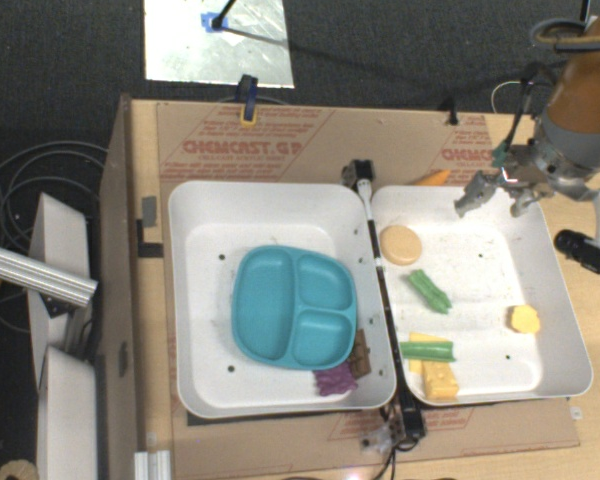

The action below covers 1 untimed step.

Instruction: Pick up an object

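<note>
My robotics lab bench, seen from above.

I work at a cardboard-covered bench (280,143) bearing two shallow white bins (280,208), clamped at the seam, with loose cables (20,168) trailing over dark carpet (60,48), a reflective sheet (218,28) taped to the floor, and aluminium framing (35,273) at the side. The toy food (428,290) and plastic plate (293,306) are test props, not a meal.

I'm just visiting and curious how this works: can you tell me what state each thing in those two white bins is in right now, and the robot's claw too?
gripper: open, holding nothing, above right bin's far edge.
blue divided plate: flat in left bin.
purple piece: beside the plate.
tan round piece: lying loose, right bin.
green pod: lying loose.
yellow piece: lying loose.
</note>
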### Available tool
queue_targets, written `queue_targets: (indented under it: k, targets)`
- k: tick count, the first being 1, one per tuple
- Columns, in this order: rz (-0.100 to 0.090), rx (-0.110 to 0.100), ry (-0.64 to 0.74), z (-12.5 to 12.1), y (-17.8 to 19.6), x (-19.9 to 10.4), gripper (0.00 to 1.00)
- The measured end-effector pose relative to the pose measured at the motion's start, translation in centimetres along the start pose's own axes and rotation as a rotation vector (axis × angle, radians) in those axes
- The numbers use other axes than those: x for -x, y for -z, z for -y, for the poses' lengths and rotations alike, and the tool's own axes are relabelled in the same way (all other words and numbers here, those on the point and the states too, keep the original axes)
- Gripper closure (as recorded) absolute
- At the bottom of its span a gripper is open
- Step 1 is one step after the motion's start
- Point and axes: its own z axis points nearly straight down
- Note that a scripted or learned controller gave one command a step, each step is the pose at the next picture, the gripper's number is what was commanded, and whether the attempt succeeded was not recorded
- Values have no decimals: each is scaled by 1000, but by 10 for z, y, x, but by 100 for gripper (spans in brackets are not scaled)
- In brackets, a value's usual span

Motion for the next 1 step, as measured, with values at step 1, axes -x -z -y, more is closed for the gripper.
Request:
queue_targets:
  k: [1]
  targets:
    - [-3,-11,-2,51,-90,-15,0]
